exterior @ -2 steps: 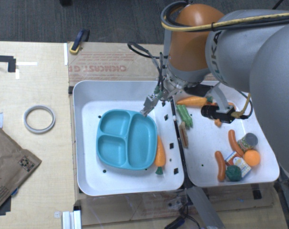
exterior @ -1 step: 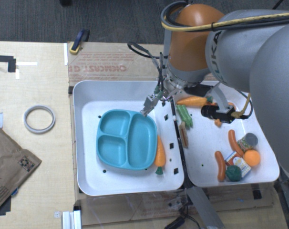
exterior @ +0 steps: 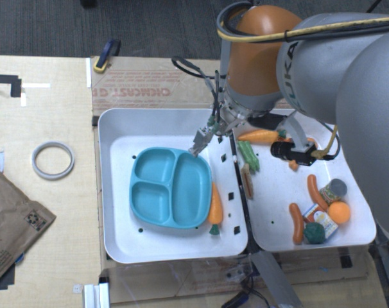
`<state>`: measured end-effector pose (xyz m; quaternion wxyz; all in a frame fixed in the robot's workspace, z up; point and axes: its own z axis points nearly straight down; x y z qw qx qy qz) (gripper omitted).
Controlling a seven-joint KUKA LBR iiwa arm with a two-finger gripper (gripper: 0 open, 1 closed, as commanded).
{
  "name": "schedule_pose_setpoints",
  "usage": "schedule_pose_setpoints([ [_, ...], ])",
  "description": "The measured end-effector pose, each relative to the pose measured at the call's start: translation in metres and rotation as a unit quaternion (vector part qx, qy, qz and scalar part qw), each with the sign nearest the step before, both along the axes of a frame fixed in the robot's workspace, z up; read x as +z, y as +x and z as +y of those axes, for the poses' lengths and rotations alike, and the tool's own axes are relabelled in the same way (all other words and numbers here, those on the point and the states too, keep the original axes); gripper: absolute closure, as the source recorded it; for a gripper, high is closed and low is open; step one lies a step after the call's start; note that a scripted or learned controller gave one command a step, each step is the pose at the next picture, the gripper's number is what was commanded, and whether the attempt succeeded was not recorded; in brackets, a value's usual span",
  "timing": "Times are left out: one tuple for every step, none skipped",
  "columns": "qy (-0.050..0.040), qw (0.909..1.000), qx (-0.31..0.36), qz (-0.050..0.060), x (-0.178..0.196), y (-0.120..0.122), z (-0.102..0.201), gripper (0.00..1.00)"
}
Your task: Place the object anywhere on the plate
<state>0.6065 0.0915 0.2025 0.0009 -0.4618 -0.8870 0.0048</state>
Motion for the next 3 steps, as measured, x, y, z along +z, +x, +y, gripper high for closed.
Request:
schedule_pose_setpoints([
  [0.0, 1.0, 0.0, 0.0, 0.0, 0.0, 0.0, 0.0],
  [0.0, 1.0, 0.0, 0.0, 0.0, 0.0, 0.0, 0.0],
  [0.0, 1.0, 0.0, 0.0, 0.0, 0.0, 0.0, 0.0],
])
